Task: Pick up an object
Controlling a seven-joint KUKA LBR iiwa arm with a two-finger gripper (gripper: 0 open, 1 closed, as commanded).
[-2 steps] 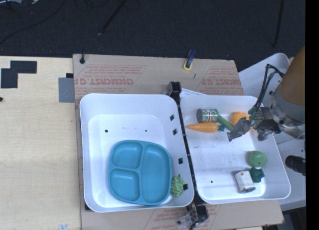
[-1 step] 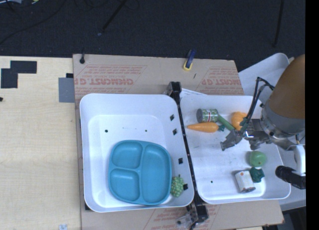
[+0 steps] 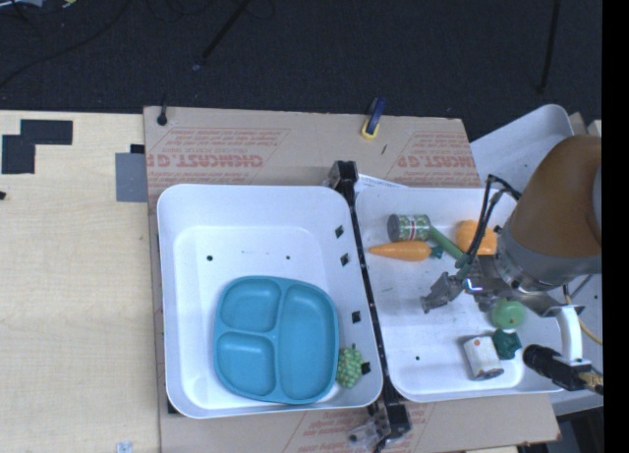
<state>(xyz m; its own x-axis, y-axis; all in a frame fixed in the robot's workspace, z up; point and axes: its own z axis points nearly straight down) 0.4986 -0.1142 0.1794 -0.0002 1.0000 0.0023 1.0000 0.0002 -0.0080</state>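
Note:
My gripper hangs low over the middle of the right bin, above bare white floor, and I see nothing in it. Just above it lies an orange carrot, with a green can on its side behind it. A green stick and an orange object lie to the gripper's upper right, partly hidden by the arm. A green ball sits right of the gripper. A small white and red box with a teal piece beside it lies near the front wall.
The left bin holds a blue divided plate, and a bunch of green grapes rests in its front right corner. A black divider runs between the bins. The arm's brown and grey body covers the right bin's right side.

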